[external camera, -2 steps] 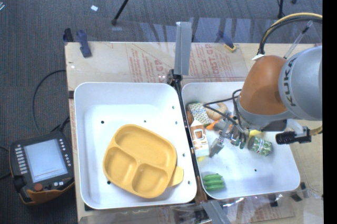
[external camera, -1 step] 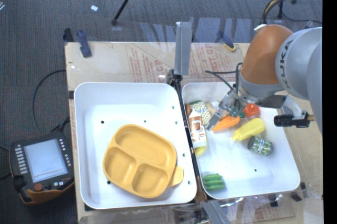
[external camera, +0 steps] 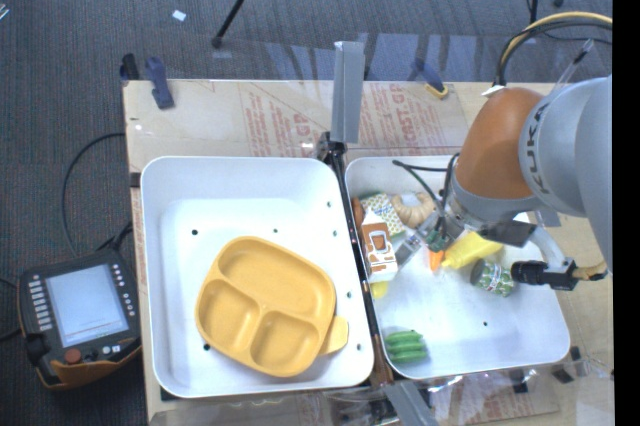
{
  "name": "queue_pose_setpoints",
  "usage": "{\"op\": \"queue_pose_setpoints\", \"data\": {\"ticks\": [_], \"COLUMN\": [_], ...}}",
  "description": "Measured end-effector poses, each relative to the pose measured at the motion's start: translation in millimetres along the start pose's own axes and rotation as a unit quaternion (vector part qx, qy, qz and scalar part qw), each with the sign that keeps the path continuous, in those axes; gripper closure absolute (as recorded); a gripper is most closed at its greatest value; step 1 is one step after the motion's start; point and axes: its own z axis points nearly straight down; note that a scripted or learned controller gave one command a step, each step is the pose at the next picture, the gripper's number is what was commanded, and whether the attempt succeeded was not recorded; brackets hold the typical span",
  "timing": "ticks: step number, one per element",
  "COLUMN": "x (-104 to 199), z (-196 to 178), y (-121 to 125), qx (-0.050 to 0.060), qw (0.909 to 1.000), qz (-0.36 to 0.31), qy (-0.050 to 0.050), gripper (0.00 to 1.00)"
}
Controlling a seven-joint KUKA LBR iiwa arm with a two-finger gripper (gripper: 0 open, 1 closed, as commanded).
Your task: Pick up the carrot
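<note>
Gripper (external camera: 432, 244) sat low in right bin (external camera: 520, 339), amid clutter near its back-left; grip state could not be told. Open floor lay toward front right. Arm (external camera: 520, 154) reached in from right, wrist bent down. Carrot (external camera: 436, 261), small orange tip, showed just below gripper, beside yellow item (external camera: 470, 249).
</note>
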Motion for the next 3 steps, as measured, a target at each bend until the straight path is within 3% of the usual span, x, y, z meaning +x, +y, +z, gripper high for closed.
{"op": "queue_pose_setpoints", "data": {"ticks": [1,2,3], "x": [23.3,23.2,64.1], "z": [1.7,-7.6,2.3], "y": [-57.6,-57.1,-88.6], "qx": [0.001,0.001,0.002], "qw": [1.0,1.0,0.9897], "qz": [0.009,0.008,0.143], "qy": [0.002,0.003,0.003], "gripper": [0.0,1.0,1.0]}}
